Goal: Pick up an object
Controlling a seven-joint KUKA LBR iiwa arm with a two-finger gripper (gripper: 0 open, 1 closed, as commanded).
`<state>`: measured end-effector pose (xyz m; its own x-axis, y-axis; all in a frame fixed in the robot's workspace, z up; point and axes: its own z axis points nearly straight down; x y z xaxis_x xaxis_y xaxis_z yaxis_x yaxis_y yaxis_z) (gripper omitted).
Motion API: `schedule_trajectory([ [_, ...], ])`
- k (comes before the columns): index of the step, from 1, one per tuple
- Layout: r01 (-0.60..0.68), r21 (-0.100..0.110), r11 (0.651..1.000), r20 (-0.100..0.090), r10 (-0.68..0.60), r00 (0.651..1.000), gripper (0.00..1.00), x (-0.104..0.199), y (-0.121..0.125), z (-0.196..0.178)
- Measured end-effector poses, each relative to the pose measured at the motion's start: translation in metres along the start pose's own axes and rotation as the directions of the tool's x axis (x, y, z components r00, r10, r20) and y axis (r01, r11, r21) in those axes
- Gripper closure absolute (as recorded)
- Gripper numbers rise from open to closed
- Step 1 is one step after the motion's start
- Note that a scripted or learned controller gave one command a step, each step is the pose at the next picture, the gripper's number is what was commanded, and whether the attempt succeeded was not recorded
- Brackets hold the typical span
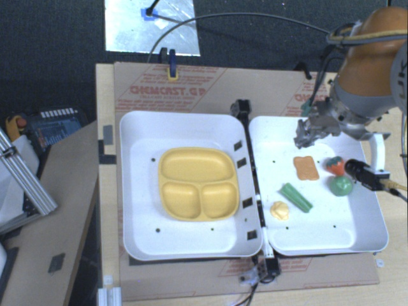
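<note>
Camera view: one yellow tray [196,182], four toys.

My arm [373,62] shows a rounded orange band over a grey wrist section. Dark cables loop along its upper side. Below the grey part, the hand [308,136] is a cluster of dull grey metal with darker, blurred details.

My arm [373,56] is cut off by the right edge. My gripper [307,136] is too dark and small to read at the fingertips. The red piece [335,166] sits partly hidden behind a black fitting [363,174].
</note>
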<state>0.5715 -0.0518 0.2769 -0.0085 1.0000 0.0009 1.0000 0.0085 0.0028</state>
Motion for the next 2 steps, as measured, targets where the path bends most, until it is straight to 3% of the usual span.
schedule_trajectory([
  [2, 0.002, 0.002, 1.0, -0.002, -0.002, 1.0, 1.0, 0.123, 0.009, 0.029],
])
